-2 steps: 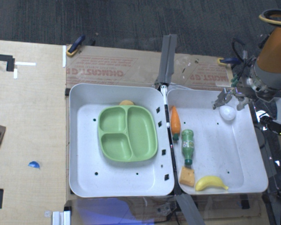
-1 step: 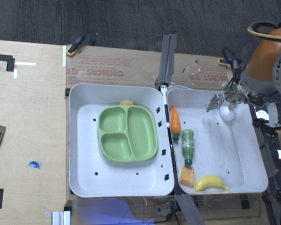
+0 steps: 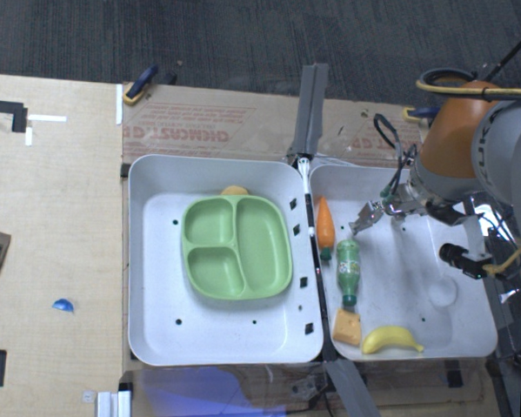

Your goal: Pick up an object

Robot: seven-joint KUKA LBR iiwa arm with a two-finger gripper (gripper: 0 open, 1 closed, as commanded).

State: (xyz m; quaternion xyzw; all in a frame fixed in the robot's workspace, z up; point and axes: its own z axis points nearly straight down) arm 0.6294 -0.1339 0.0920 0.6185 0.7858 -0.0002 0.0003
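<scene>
Divided plate [image 3: 238, 246] in left bin [image 3: 153, 267], bottle [image 3: 348, 269] (lying flat) in right bin [image 3: 445, 339]

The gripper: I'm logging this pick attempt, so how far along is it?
Done: the gripper has reached over the right bin. In hand: nothing shows between its fingers. Left: closing on the carrot, bottle, cheese wedge or banana, which all lie untouched.

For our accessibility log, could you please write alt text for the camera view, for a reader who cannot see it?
A grey arm's gripper hovers over the right bin, above a carrot, a green bottle, a cheese-like wedge and a banana along its left and front sides. The left bin holds a green divided plate.
</scene>
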